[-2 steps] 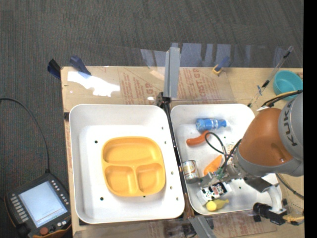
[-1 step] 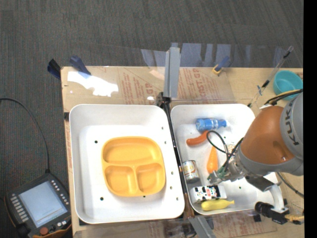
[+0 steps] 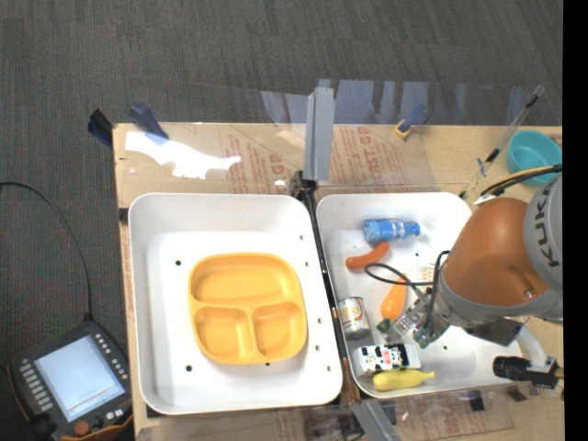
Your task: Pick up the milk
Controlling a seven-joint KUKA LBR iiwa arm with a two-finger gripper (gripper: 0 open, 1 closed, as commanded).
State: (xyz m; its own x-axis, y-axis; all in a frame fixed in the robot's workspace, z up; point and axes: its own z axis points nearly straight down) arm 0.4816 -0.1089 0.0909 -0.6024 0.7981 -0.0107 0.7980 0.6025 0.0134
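Milk, a small white carton with black and coloured print, lies flat near the front edge of the right white bin. The two-finger gripper hangs just beside the carton, toward the back and right of it, apart from it. Whether its grip is apart or together cannot be told.

Taking the carton as landmark: a yellow plastic banana lies just in front of it, a small metal can stands near its back left, and an orange carrot-shaped toy lies behind it. Further behind are a red sausage-shaped toy and a blue plastic bottle. Well to the left, a yellow compartment plate rests in the left white bin.
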